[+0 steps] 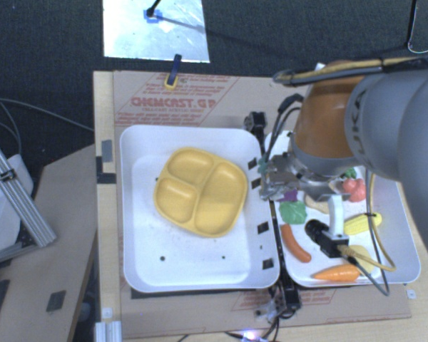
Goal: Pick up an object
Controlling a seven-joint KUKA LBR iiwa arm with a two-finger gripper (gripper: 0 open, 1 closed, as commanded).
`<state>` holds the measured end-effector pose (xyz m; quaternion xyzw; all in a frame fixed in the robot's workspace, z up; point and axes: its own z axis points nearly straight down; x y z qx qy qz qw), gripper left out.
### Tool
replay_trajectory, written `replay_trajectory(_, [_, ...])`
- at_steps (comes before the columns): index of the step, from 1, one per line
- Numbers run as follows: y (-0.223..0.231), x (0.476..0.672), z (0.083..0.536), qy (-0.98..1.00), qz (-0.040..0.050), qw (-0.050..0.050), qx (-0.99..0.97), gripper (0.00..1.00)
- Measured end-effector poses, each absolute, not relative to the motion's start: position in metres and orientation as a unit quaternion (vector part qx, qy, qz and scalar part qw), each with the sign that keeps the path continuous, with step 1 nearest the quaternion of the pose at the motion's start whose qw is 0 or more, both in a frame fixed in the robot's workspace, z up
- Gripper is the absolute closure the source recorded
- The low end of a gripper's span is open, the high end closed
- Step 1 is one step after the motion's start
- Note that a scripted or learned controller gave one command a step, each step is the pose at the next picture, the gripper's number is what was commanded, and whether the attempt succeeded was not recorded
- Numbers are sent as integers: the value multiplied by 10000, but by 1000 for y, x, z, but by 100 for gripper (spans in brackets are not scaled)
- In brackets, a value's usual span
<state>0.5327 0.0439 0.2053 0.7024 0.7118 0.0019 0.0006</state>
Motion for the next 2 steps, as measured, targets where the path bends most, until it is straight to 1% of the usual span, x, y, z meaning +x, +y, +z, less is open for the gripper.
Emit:
replay_trajectory(1, [112, 498, 267, 7113, 34, 2, 7029, 100])
replay_trajectory(2, [105, 518, 244, 7073, -2, 1, 7069, 100])
